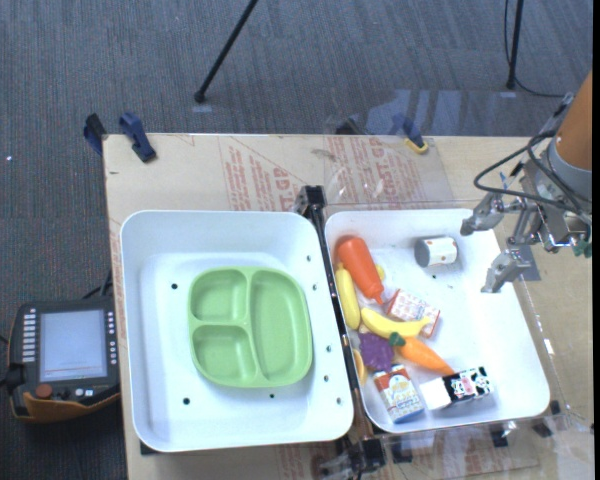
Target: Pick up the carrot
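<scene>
A small orange carrot [423,354] with a green top lies in the right bin [500,338], low in the middle, between a yellow banana [390,322] and a black-and-white carton [467,384]. A bigger orange carrot-like piece [360,266] lies slanted near the bin's left wall. My gripper [488,252] hangs over the bin's upper right part, well right of and above both orange pieces. Its two fingers stand apart, open, with nothing between them.
The right bin also holds a small silver can [437,252], a red-and-white box [414,312], purple grapes [373,350], a yellow piece [348,299] and a juice box [401,393]. A green divided plate [250,326] sits in the left bin [150,268]. A control pendant [65,353] lies left of the bench.
</scene>
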{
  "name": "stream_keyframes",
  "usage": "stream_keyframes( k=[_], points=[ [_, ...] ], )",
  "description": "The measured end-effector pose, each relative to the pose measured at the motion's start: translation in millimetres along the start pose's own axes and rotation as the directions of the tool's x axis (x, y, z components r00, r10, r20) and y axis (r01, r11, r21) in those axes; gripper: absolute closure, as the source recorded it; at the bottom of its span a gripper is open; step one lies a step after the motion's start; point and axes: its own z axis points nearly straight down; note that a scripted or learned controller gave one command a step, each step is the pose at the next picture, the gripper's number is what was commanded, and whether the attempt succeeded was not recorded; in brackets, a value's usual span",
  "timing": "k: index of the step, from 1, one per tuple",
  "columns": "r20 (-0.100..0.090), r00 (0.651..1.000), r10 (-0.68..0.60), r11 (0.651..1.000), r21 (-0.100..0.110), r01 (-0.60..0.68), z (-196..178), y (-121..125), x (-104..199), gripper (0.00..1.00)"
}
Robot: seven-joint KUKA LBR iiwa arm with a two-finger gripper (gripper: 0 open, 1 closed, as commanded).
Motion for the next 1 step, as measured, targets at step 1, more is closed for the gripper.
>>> stream_keyframes(
  k=[1],
  points=[
    [-0.014,0.994,-0.110,0.994,-0.006,0.110,107.0,1.6,38.9,0.00]
  ],
)
